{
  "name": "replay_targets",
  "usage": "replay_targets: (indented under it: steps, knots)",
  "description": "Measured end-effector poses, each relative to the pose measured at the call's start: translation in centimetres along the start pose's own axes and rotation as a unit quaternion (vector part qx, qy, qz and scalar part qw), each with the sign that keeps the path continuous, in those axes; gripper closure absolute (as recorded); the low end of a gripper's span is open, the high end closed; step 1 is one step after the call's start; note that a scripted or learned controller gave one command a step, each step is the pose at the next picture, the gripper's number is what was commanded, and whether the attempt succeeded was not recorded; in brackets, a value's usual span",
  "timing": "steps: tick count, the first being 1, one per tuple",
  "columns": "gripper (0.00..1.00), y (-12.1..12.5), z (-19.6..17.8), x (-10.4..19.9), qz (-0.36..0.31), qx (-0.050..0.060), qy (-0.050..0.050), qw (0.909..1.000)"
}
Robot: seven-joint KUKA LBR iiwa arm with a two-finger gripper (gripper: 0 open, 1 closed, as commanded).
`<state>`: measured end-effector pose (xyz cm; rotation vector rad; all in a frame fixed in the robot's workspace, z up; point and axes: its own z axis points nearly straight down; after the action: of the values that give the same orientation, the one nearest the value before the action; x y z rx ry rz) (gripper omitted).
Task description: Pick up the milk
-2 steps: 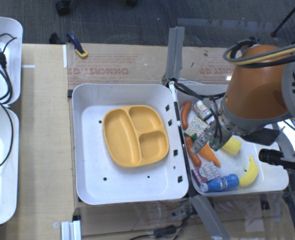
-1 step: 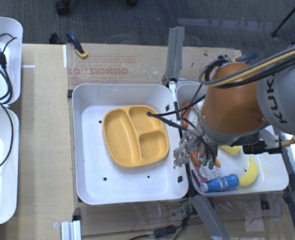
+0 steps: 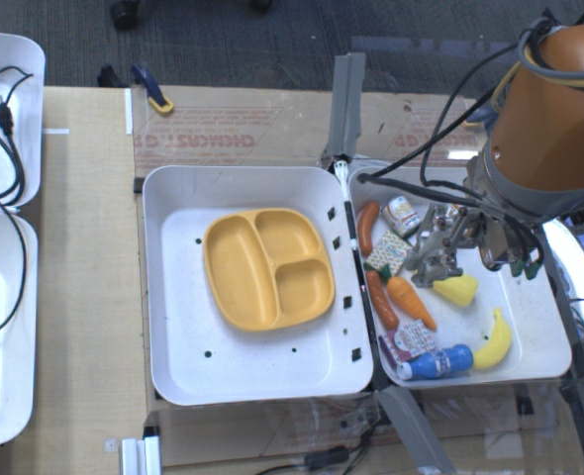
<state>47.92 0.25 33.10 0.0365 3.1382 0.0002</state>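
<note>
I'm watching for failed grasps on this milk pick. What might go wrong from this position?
1. The right white bin is crowded: the pincer hangs amid a yellow lemon-shaped toy, an orange toy carrot and a small patterned carton, so it may nudge or catch a neighbour.
2. The small white milk container lies close to a red toy sausage, leaving little clearance beside it.

a robotics lab: bench [image 3: 84,265] with bins [image 3: 163,295], loose cables [image 3: 0,156].
</note>
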Motion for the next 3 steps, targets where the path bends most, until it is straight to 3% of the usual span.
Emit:
replay_targets:
  steps: [1,2,3]
  knots:
    - [1.00,0.0,7.3,0.1,-0.121,0.000,0.001,0.9927]
    - [1.00,5.0,9.1,-2.1,-0.119,-0.001,0.001,0.9928]
    - [1.00,2.2,9.7,-4.7,-0.128,0.000,0.000,0.9918]
